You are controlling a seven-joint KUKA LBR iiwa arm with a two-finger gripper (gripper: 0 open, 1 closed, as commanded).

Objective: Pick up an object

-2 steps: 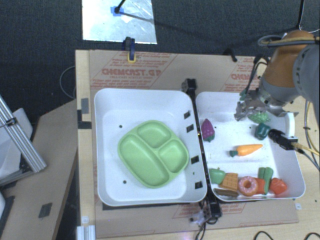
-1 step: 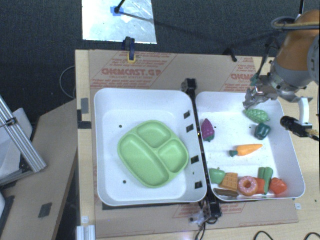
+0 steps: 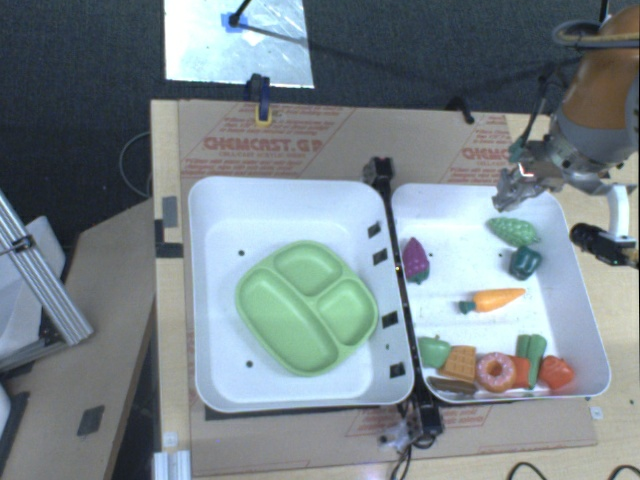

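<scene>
While the gripper (image 3: 512, 193) hovers above the right bin's (image 3: 585, 313) far edge near the green leafy toy (image 3: 514, 231), nothing looks lifted; its state I cannot tell.

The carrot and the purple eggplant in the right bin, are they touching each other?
Apart. The camera view shows bare white bin floor between the carrot and the purple eggplant, which lies nearer the divider.

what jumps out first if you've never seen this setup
The pale green divided plate sits alone in the left bin. The right bin holds toy food: a purple eggplant, a carrot and a pink donut. The gripper hovers at that bin's far corner.
</scene>
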